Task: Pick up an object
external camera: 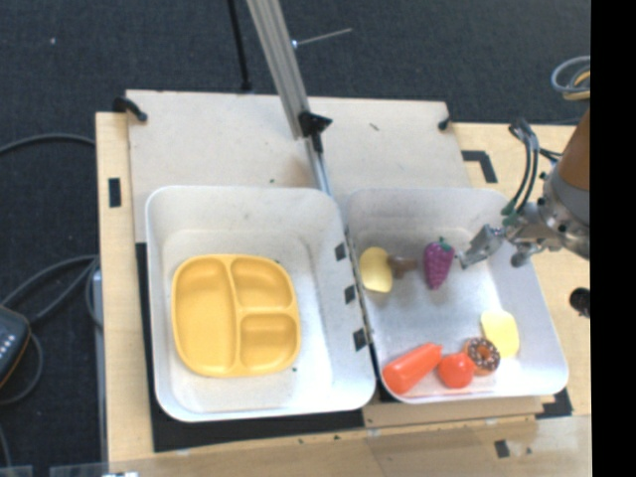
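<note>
Claw (pixel 502 247) sits over the right bin's (pixel 417 207) far right side, fingers look spread apart with nothing between them, one finger (pixel 480 245) reaching left toward the purple grape bunch (pixel 438 262), the other nearer the bin wall. Arm (pixel 571 182) comes in from the right edge, mostly cut off. Right bin holds all the loose items: grape bunch just left of the claw, a pale yellow round piece (pixel 376 269) further left near the divider with a small brownish bit beside it, a yellow lemon-like piece (pixel 500 332) near the front right, a small donut (pixel 482 355) touching a red tomato (pixel 456 370), and an orange carrot (pixel 410 365) at the front. Left bin (pixel 199 212) holds only a yellow divided plate (pixel 237 314). Step looks like approach, nothing picked yet. Grape bunch reads as the likely target; next move would call for shifting left and lowering so the fingers straddle it, then closing. No brands, labels or readable writing anywhere on the bins or worktop (pixel 219 137).
</note>
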